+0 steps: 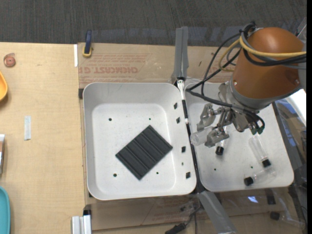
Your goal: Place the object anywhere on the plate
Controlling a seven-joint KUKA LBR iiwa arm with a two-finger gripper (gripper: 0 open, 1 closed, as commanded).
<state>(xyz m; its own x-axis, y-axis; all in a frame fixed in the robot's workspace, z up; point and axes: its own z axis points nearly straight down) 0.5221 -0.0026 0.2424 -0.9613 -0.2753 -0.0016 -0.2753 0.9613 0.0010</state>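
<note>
The tool [213, 130] hangs over the left part of the right bin [229, 172], right of frame centre; from where I stand I cannot tell how far open it is or whether it has hold of anything. A small black-tipped piece [219, 151] shows just below it. Towards the lower right lie a clear capped tube [258, 150] and a second tube [265, 176], and the dark ribbed plate [144, 151] lies bare in the left bin [92, 130].

My orange-banded wrist [265, 65] hides the one o'clock corner of the right white bin [234, 169]. My gripper [214, 133] is too blurred to read. The edge cuts an orange rounded thing [2, 89] at nine o'clock and a teal flat thing [3, 211] at seven.
</note>
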